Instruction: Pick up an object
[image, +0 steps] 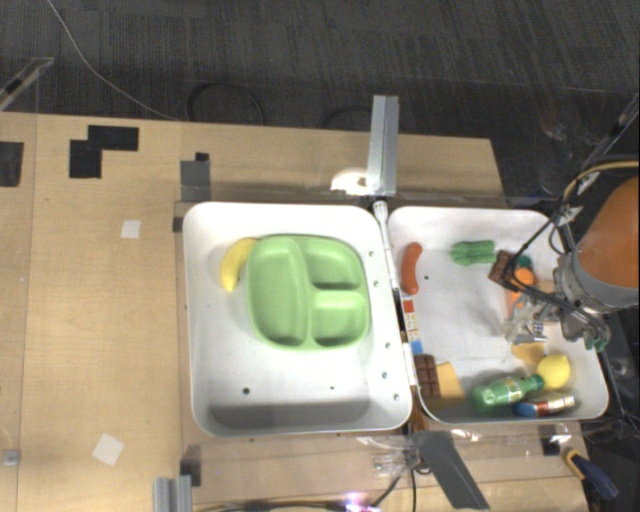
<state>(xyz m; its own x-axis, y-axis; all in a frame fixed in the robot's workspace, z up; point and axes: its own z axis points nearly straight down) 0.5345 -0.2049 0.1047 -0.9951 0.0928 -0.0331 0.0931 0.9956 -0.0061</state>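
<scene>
Near the right bin's (440, 225) right edge, the gripper (527, 325) hangs just above the lemon (553, 370); whether it is spread cannot be told.

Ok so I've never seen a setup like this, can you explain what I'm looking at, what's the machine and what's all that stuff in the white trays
One camera above a bench looks down at a slant. From the right, a grey robot arm with an orange band reaches in; its claw hangs over the right bin. That bin holds small toys: a sausage, a green piece, a green bottle, a yellow ball, a chocolate bar. The left bin holds a green divided tray and a banana. I can't tell whether the claw holds anything.
</scene>
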